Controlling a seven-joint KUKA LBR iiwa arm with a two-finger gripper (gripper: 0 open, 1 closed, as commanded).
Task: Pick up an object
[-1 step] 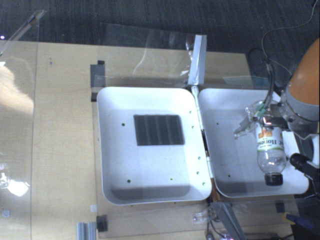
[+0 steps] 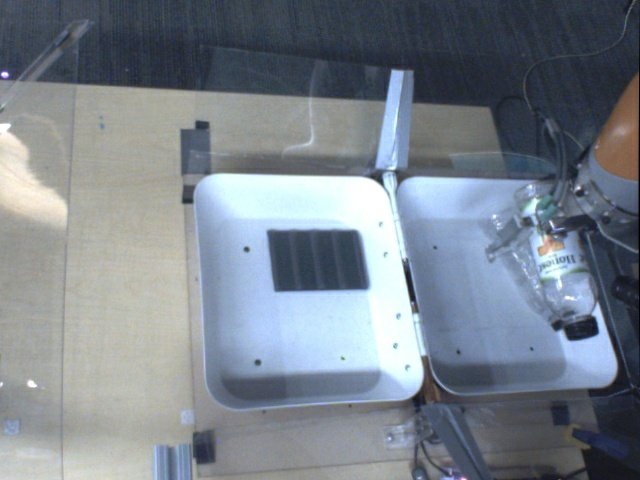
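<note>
Single fixed overhead camera, angled downward.

The view looks down at a slant on the wooden bench [image 2: 110, 268], far enough back to take in both the left bin [image 2: 215, 268] and the right bin [image 2: 450, 268] whole, with dark floor [image 2: 250, 8] along the top and the arm [image 2: 620, 148] entering at right.

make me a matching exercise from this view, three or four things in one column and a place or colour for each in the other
Things:
1. dark ribbed pad
2. clear plastic bottle
3. arm's orange band
4. metal post

Places:
A. lying in the right bin
B. upper right edge of the view
C. floor of the left bin
D. behind where the bins meet

Pairs: 1-C, 2-A, 3-B, 4-D
</note>
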